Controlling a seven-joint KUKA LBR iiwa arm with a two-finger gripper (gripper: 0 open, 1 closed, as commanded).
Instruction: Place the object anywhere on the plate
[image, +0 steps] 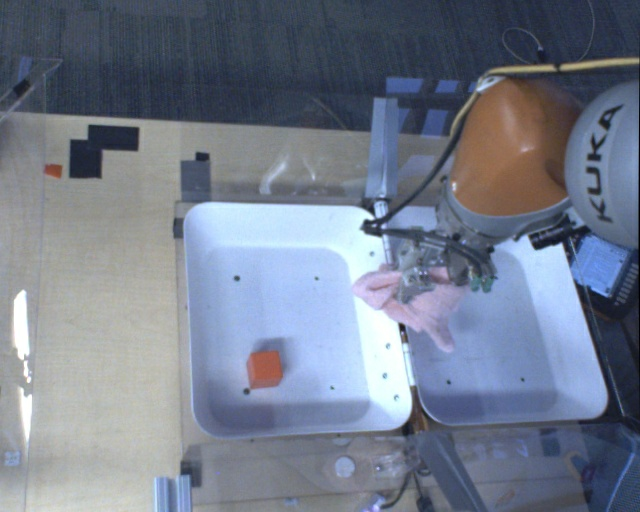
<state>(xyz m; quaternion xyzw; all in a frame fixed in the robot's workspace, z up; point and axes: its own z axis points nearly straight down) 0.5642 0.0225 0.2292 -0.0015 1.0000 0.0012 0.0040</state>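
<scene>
Bright even light, soft shadows, slight blur

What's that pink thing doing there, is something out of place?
Yes, it looks odd: a pink cloth hangs crumpled under the gripper, draped across the wall between the two bins instead of lying flat in either. An orange block sits alone in the left bin.

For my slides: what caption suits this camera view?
Pincer over the seam between two white bins, pink cloth draped beneath it; small orange block in left bin.

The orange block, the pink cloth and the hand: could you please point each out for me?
orange block (265, 368), camera view, its top face.
pink cloth (425, 312), camera view, its middle fold.
hand (432, 272), camera view, between its fingertips.
</scene>
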